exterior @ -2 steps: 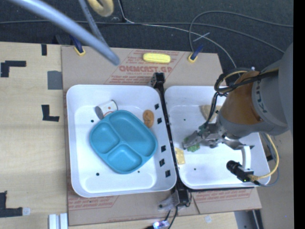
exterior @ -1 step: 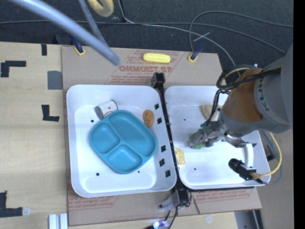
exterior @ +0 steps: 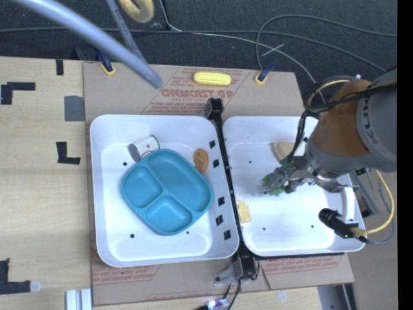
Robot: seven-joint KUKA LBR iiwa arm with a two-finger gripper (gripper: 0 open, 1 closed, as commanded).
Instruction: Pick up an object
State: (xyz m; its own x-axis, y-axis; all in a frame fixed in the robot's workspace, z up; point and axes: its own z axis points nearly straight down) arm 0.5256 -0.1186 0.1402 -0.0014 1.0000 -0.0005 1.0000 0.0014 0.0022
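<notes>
My gripper (exterior: pixel 279 181) is low in the right bin (exterior: pixel 290 234), at its middle, on the end of the grey and orange arm coming in from the right. A small dark green thing (exterior: pixel 271 185) sits right at the fingertips; whether it is held I cannot tell. A pale tan object (exterior: pixel 281 149) lies just behind the gripper near the bin's back. A small yellowish piece (exterior: pixel 243 210) lies at the right bin's left wall. In the left bin (exterior: pixel 106 173) rest a blue divided tray (exterior: pixel 166 190), a small white and grey cup (exterior: pixel 142 148) on its side, and a brown lump (exterior: pixel 201 159).
A yellow banana-shaped object (exterior: pixel 211 79) lies on the cardboard behind the bins. Black clips (exterior: pixel 214 108) join the bins along the middle divider. Cables run behind and to the right of the arm. A grey pole (exterior: pixel 84 21) crosses the upper left.
</notes>
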